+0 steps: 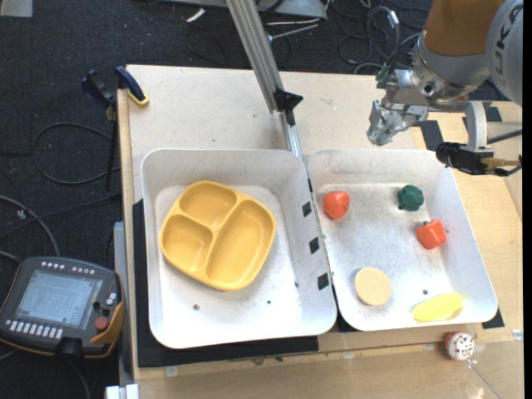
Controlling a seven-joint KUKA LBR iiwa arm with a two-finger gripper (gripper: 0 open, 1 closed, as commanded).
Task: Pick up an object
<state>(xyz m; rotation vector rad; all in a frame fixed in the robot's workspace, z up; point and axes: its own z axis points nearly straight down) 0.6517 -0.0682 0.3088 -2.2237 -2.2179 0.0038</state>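
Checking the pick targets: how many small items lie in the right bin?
5: orange one far left, green one far right, red one right, tan disc near middle, yellow one near right.

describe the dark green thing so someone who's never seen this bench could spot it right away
Start at the right-hand white bin, the one without the yellow divided plate. Near that bin's far edge sits the small dark green object, right of an orange-red piece and above another red one. It is the sole green item there, dark and knobbly.
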